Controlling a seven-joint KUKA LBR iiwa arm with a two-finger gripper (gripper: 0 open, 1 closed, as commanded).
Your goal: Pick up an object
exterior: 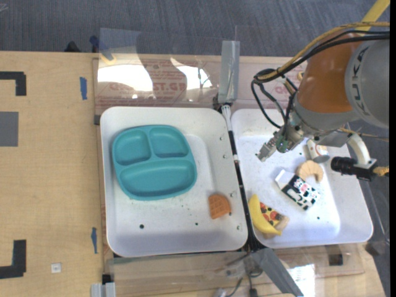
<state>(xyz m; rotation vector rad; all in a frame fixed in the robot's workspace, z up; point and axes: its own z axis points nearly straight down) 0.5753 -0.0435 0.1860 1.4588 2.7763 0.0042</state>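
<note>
My gripper (268, 149) hangs over the back left part of the right bin (352, 228), above bare white floor. Nothing shows in it. Just right of it and nearer the front lie a tan croissant-shaped piece (311, 169) and a black-and-white cow-patterned pack (301, 191). A yellow banana (258, 219) with a small pizza-slice toy (273, 216) against it rests at the bin's front left corner. In the left bin (124, 237), an orange-brown bread piece (219, 205) sits near the front right.
A teal divided plate (153, 161) takes up the back left of the left bin. The ridge between the two bins (236, 166) runs just left of the gripper. Black cables (272, 104) loop off the arm above the right bin.
</note>
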